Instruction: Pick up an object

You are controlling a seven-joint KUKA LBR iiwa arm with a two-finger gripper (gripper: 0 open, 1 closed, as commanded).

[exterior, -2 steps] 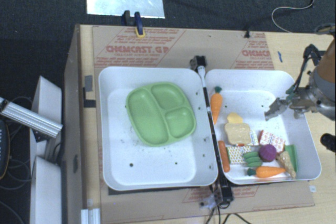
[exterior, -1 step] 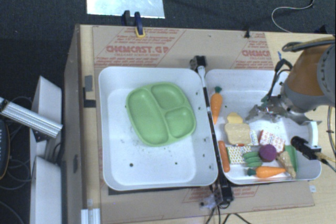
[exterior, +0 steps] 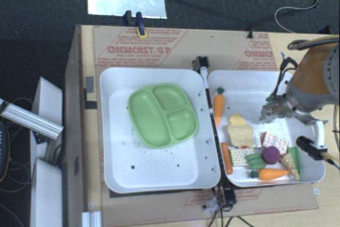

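Toy carrot (exterior: 272,173) at right bin (exterior: 249,82) near edge, purple ball (exterior: 271,154) just behind, yellow bread slice (exterior: 240,135) left of ball. Hand (exterior: 271,110) low behind ball, grip state unclear; nothing visibly lifted, pick still ahead. Crowded toys hamper grasp. Green divided plate (exterior: 162,114) in left bin (exterior: 114,130).

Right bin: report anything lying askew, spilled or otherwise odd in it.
Nothing is spilled or damaged. The toy food is heaped loosely toward the near half of the right bin. One carrot lies apart against the divider, a second carrot sits by the near wall, and the purple piece rests on the heap.
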